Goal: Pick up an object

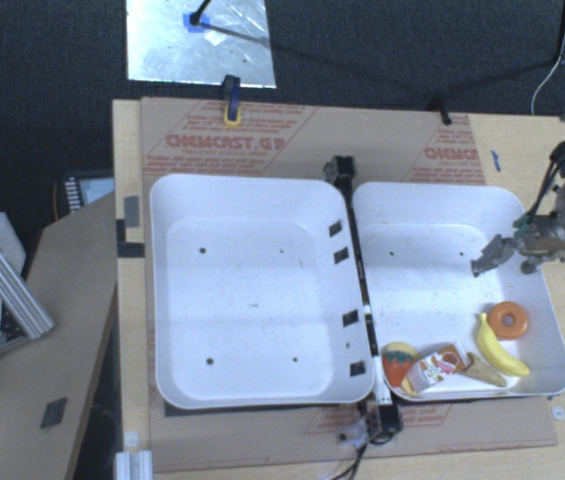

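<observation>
Several small objects lie in the near right corner of the right bin (432, 208). They are a yellow banana (500, 348), an orange ring (508, 319), a white and red packet (435, 367), a red-orange round fruit (398, 362) and a small brown piece (484, 371). My gripper (508, 258) hangs over the right side of this bin, a little beyond the orange ring and the banana. It is open, with nothing between its fingers (488, 256). The arm comes in from the right edge.
The left bin (252, 193) sits beside the right one, with a black clip strip (354, 288) along the shared wall. Both rest on a cardboard sheet (262, 133). A shiny metal plate (200, 26) lies beyond the bench.
</observation>
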{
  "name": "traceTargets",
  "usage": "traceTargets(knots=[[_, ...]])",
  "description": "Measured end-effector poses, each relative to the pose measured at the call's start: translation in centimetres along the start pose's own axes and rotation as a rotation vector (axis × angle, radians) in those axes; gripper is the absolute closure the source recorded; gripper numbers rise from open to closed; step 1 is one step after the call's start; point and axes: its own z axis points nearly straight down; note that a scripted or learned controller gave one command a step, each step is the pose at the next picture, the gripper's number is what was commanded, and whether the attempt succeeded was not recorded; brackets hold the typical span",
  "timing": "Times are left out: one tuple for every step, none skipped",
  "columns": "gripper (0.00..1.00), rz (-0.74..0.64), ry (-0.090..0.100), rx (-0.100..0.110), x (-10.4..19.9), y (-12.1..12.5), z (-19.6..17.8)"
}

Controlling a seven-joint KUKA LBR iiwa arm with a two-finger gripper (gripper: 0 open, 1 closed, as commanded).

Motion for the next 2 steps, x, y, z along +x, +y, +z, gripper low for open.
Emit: traceTargets(knots=[[0.0,-0.003,-0.004,-0.015,1.6,-5.5,-18.7],[0.0,-0.009,0.0,-0.012,8.7,-5.3,-26.7]])
